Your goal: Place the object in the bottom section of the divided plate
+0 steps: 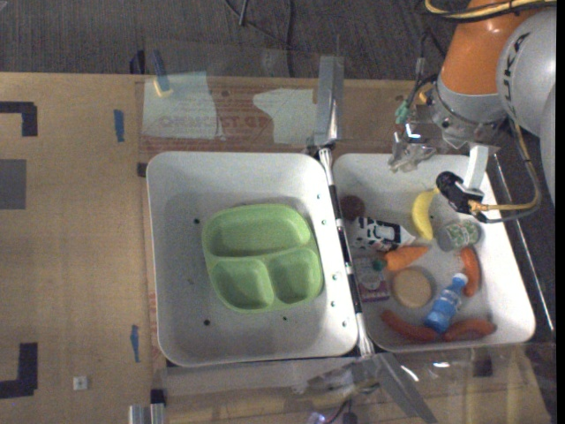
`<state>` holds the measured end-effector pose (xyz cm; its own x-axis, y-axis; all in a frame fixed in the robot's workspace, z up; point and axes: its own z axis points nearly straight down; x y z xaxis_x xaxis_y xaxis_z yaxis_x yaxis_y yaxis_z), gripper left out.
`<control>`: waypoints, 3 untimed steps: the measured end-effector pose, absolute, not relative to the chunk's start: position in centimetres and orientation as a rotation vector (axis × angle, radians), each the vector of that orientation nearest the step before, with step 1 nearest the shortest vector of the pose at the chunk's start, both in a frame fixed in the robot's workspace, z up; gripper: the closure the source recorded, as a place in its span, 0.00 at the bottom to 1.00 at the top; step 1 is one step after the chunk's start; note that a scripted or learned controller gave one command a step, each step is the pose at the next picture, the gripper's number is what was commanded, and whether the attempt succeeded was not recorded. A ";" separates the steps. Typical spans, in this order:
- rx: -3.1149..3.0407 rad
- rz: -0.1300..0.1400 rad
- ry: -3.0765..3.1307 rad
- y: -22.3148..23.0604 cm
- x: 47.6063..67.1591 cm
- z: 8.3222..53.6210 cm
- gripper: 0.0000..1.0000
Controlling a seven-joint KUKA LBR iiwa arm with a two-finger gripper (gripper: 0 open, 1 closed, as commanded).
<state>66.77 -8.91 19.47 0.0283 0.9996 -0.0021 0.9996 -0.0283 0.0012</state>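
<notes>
While the arm is hovering at the right bin's (521, 312) far edge, its fingers (408, 155) are hanging apart, gripping nothing. Food toys are lying below them; the green plate (262, 256) is waiting leftward, needing a careful centred grasp.

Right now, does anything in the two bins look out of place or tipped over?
Nothing looks spilled or damaged. The green divided plate sits flat but slightly askew in the left bin. In the right bin, the blue bottle lies on its side among jumbled toy food.
</notes>
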 end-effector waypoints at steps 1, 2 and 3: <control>1.648 0.002 2.673 -8.7 62.9 18.6 1.00; 2.040 0.000 2.391 -7.3 54.5 18.5 1.00; 1.998 0.003 2.416 -18.2 52.9 8.7 1.00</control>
<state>52.94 -18.21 8.72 -0.1877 0.9822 -0.0041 0.9822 0.1877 0.0058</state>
